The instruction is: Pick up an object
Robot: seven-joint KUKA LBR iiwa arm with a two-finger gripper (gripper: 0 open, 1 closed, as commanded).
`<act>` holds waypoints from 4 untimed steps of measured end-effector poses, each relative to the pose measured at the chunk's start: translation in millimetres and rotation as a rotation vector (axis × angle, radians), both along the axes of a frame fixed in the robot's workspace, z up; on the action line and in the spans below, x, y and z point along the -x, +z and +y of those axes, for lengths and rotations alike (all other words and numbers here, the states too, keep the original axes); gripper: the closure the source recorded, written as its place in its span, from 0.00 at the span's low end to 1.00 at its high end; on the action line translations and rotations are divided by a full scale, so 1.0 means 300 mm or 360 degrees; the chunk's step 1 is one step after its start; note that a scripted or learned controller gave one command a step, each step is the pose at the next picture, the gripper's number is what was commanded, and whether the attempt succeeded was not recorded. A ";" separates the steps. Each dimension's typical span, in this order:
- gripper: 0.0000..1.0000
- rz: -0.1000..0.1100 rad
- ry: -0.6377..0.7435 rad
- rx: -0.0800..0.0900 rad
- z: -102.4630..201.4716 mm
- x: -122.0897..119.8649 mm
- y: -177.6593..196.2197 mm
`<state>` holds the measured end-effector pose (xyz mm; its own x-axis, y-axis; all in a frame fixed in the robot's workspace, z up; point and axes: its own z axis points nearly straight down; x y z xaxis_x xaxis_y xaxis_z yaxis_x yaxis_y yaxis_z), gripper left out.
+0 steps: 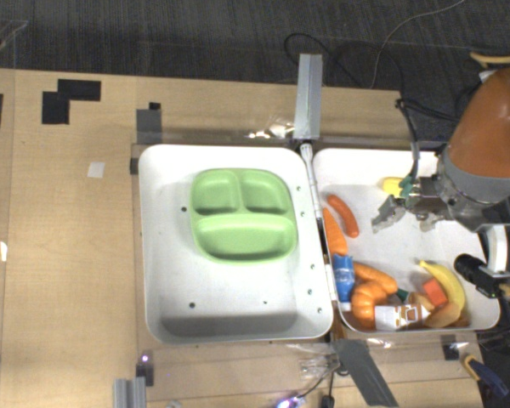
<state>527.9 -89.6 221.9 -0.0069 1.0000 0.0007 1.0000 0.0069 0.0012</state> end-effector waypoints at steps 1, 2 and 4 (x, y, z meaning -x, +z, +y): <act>0.00 -0.0001 0.0024 0.0000 0.126 -0.196 -0.127; 0.00 -0.0007 -0.0033 0.0001 -0.025 -0.283 -0.440; 0.00 -0.0021 0.0234 0.0006 -0.037 -0.178 -0.440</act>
